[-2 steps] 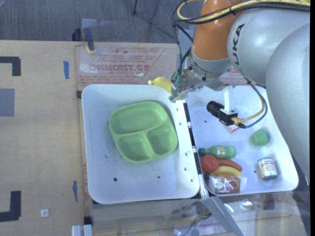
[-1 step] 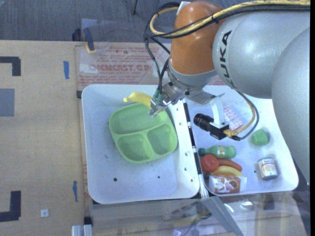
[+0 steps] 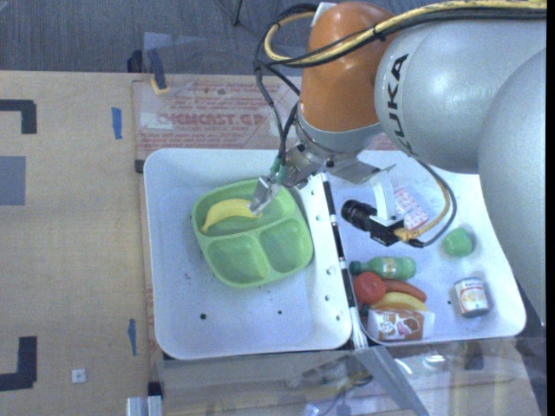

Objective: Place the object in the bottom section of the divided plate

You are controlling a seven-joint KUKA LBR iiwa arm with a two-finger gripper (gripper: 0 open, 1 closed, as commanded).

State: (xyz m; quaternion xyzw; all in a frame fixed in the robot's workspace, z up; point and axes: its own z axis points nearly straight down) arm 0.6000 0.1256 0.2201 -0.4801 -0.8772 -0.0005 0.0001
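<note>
Tan bench top, blue tape marks, possibly grey carpet floor

plate: you see green plastic, smooth, with a soft sheen
banana: yellow, plastic-looking, smooth
bins: white plastic, matt, lightly speckled
arm: your grey shell is smooth and glossy
band: orange, glossy
bench: light wood-look board, matt
jar: you see a paper-like label
ball: green, smooth
</note>
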